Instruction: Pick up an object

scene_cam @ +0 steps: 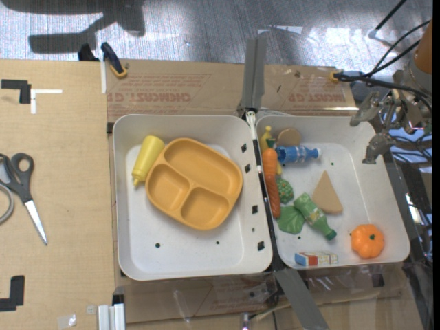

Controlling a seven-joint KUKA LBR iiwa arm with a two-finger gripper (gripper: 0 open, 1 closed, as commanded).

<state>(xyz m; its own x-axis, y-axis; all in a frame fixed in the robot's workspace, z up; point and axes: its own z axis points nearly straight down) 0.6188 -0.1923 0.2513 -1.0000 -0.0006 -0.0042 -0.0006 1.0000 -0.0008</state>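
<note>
My gripper (365,140) hangs over the far right corner of the right bin (344,158), open, with nothing between its fingers. Below and left of it in that bin lie a blue bottle (298,155), a carrot (272,179), a tan wedge (327,194), a green bottle (316,216), a green leafy piece (290,221), an orange pumpkin (367,241) and a small white and red box (316,258). A brown round piece (289,137) and a tiny yellow bottle (267,139) sit at the bin's far left corner.
The left bin (137,246) holds a yellow divided tray (193,182) and a yellow mustard bottle (146,158). Scissors (25,192) lie on the wooden bench at far left. Cables (395,19) run in at upper right above the gripper.
</note>
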